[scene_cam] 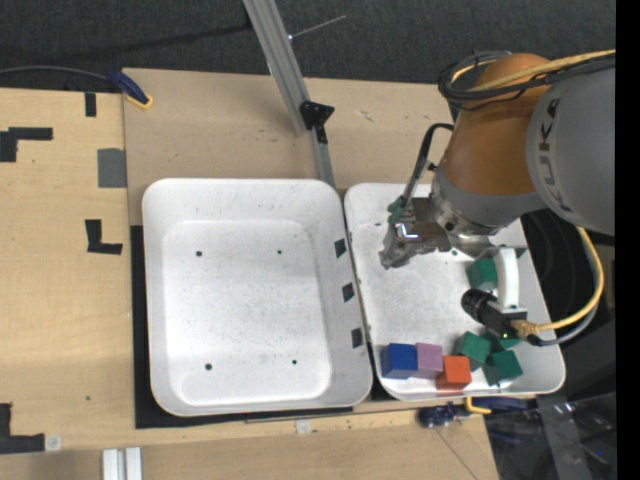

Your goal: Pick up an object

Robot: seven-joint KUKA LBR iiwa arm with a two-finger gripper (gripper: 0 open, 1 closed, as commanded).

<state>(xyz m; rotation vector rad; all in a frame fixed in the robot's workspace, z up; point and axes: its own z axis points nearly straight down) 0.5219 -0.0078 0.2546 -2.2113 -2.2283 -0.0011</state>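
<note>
While the arm reaches in from your right, its gripper hangs over the upper left part of the right bin, above bare white floor and close to the wall that borders the left bin. From this slanted view you cannot tell how far the claw is open, and you can see nothing caught in it. Every block you might pick lies in the right bin, apart from the gripper. Along the bin's lower edge you have a blue block, a lilac block touching its right side, and an orange block just beside the lilac one and a little lower. Right above the orange block sits the near green block, and the corner green block lies just beside it towards the bin's lower right corner. Higher up, near the right wall, you can see the upper green block, tucked close under the arm. On the bench, a slim metal rail slants down from the top of the view to the gap between the two bins.
</note>
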